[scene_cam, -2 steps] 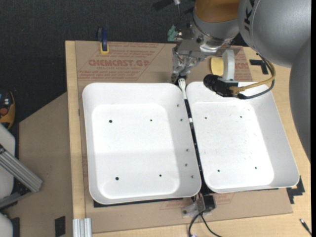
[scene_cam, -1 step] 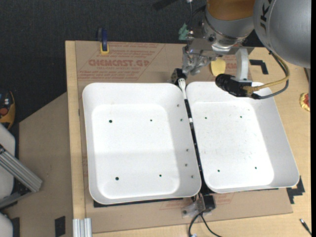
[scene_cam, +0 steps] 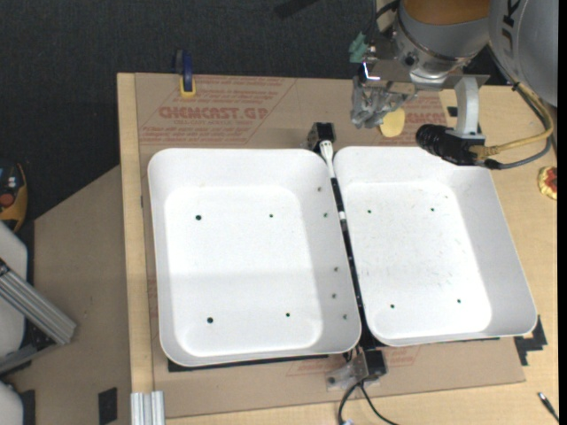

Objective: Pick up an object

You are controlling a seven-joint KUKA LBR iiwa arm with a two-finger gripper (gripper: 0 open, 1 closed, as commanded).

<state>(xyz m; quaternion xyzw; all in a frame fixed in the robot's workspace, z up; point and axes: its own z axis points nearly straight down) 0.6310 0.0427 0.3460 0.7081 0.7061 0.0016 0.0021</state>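
In the camera view, the grey arm point(scene_cam: 532, 25) with its orange band comes in from the right, and its casing shows the letters "KU" at the top edge of the picture. The gripper point(scene_cam: 372, 119) hangs over the brown sheet point(scene_cam: 142, 193) near the far edge of the counter, just beyond the far rim of the right bin point(scene_cam: 425, 264). A small, pale yellow, rounded object point(scene_cam: 392, 123) sits right at the gripper's tip, on the side nearer the arm. The object touches the gripper or is very nearly against it. From this angle I cannot tell whether the gripper is open, closed or clamped on the object.

The left bin point(scene_cam: 239, 264) lies beside the right one, with a dark strip point(scene_cam: 341, 220) running between them. A black clip point(scene_cam: 320, 135) sits at the strip's far end. Red print on the brown sheet beyond the left bin reads "CHEMCAST G.P" point(scene_cam: 215, 112), with lines of smaller red print around it too fine to read. A blue and yellow clamp point(scene_cam: 184, 71) grips the sheet's far edge towards the far left corner.
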